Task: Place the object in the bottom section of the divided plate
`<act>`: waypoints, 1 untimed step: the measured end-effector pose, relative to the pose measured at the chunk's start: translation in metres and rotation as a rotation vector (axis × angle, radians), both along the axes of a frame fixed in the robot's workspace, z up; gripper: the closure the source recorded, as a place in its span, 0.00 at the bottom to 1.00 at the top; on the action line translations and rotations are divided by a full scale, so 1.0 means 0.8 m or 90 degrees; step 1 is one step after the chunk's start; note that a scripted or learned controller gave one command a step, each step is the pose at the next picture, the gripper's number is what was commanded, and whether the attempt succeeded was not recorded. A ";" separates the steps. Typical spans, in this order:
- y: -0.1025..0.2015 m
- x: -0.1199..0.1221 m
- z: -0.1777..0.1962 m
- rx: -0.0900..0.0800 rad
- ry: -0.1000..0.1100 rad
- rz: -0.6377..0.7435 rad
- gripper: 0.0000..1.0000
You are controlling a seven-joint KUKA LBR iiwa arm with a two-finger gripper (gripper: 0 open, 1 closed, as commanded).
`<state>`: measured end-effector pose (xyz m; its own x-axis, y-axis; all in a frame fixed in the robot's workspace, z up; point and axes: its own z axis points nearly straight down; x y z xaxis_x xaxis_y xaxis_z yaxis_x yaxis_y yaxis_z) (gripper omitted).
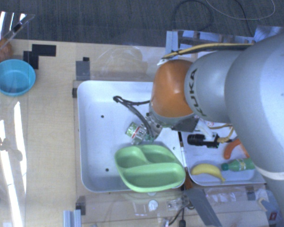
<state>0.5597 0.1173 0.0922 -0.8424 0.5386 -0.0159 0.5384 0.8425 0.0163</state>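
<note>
A green divided plate (150, 169) lies at the front of the left white bin (92, 141), with two smaller sections at its far side and one large section nearest the front. Just beyond the plate's far rim, my gripper (145, 130) is shut on a small green and white object (135, 131), which sticks out to the left of the fingertips. The big grey arm with its orange band hides the bin's right side and part of the gripper.
The right bin (227, 178) holds a banana (207, 170), a green bottle (238, 165) and an orange item (231, 148). A thin dark cable (125, 103) curves over the left bin toward the gripper. A blue bowl (13, 77) sits on the bench at the far left.
</note>
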 end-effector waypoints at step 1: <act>0.002 -0.069 0.001 0.008 -0.001 -0.286 1.00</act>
